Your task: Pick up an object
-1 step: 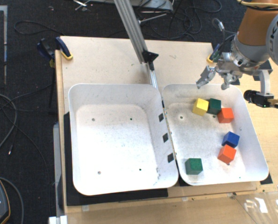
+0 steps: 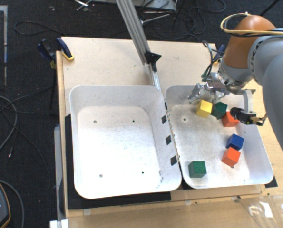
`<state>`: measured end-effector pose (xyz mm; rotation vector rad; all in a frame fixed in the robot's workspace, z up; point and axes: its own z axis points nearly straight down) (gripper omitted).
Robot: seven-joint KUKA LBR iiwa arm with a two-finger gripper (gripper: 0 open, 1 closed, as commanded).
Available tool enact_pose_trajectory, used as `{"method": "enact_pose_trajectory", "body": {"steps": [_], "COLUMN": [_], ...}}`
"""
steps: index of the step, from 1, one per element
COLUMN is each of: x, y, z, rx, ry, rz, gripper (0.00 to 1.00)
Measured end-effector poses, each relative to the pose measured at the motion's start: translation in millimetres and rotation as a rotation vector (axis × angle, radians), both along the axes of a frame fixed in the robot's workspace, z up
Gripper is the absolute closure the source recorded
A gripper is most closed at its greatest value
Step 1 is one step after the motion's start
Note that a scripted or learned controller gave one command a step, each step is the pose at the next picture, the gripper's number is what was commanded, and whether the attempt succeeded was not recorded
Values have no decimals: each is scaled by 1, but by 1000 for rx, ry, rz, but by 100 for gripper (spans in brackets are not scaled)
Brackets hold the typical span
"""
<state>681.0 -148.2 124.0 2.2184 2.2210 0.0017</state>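
Observation:
My gripper (image 2: 205, 98) hangs over the back of the right bin (image 2: 203, 141), open, with its fingers spread and nothing between them. Just below it lies a yellow block (image 2: 204, 109), touching a dark green block (image 2: 219, 109) on its right. A red-orange block (image 2: 229, 119) sits next to those two. Further forward are a blue block (image 2: 235, 141) and an orange block (image 2: 231, 156) close together, and a green block (image 2: 197, 168) lies alone near the front rim.
The left bin (image 2: 117, 141) adjoins the right one along a raised divider (image 2: 169, 137). A slanted metal pole (image 2: 134, 25) stands on the bench behind the bins. The arm's black cable fitting (image 2: 243, 115) hangs over the right bin's right side.

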Motion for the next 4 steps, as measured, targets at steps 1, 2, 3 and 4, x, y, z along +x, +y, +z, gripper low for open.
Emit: {"method": "enact_pose_trajectory", "body": {"steps": [1, 2, 3, 4], "x": [0, -30, -29, -8], "y": [-46, 0, -2, 91], "z": [-26, -28, -18, 77], "rx": [0, 2, 0, 4], "ry": [-6, 4, 0, -7], "rz": [-5, 4, -1, 9], "gripper": [0, 0, 100, 100]}}
